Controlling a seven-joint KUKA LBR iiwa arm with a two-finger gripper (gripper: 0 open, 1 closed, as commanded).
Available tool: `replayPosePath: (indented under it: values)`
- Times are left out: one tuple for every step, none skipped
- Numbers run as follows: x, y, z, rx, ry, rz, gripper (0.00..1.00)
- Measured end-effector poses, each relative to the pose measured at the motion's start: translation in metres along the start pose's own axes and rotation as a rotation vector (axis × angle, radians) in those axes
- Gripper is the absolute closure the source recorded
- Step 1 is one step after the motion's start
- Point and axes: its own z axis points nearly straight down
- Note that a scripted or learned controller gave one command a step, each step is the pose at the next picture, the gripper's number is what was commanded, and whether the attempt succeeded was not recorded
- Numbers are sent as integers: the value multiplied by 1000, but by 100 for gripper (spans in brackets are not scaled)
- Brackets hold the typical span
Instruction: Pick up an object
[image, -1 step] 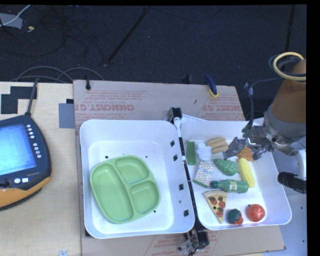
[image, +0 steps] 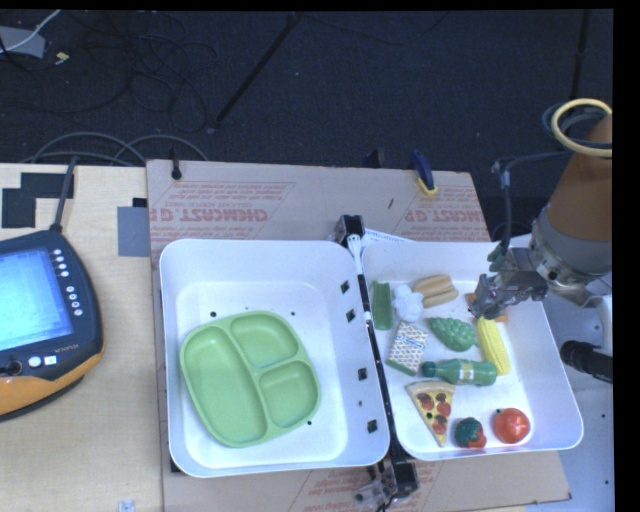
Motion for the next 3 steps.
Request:
replayPosePath:
  values:
    - [36, -22, -201, -23, -4, -3, 100]
    - [117, -67, -126, 3, 0, -7, 100]
    - [116, -70, 11, 11, -2, 1, 100]
